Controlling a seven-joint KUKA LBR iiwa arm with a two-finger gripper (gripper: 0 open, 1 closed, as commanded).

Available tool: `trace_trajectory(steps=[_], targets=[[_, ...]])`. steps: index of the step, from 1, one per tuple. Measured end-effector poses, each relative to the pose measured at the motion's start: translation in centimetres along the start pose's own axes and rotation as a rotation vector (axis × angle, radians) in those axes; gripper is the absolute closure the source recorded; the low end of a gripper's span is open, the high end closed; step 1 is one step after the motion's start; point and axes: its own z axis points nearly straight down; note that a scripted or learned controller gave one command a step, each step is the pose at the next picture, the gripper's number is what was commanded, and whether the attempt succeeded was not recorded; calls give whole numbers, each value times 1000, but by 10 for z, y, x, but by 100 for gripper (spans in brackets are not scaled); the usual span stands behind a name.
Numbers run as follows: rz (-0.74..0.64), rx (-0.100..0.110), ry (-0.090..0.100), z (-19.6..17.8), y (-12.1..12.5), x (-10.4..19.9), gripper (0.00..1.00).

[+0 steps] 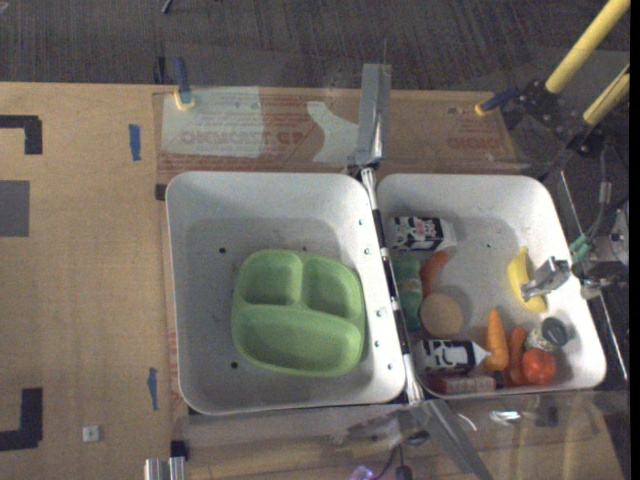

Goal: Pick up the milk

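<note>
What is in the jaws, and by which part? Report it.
Nothing shows in the gripper; it hangs over the yellow curved banana, away from the black-and-white milk carton.

A tan wooden bench [80,268] fills most of the scene, with black marks [25,133] and blue tape [134,141] near its left edge. Dark grey carpet [300,18] lies beyond its far edge. Yellow poles [592,36] cross the top right corner.

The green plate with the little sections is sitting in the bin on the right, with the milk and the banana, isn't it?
Not quite. The camera view shows the green plate alone in the left bin. The milk and the banana are in the right bin.
</note>
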Motion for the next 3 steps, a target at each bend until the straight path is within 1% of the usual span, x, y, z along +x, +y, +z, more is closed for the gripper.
trace_trajectory(steps=[1, 2, 3], targets=[[36, 0, 1, 80, -2, -37, 0], [37, 0, -1, 72, -1, -38, 100], [-76, -5, -2, 32, -1, -32, 100]])
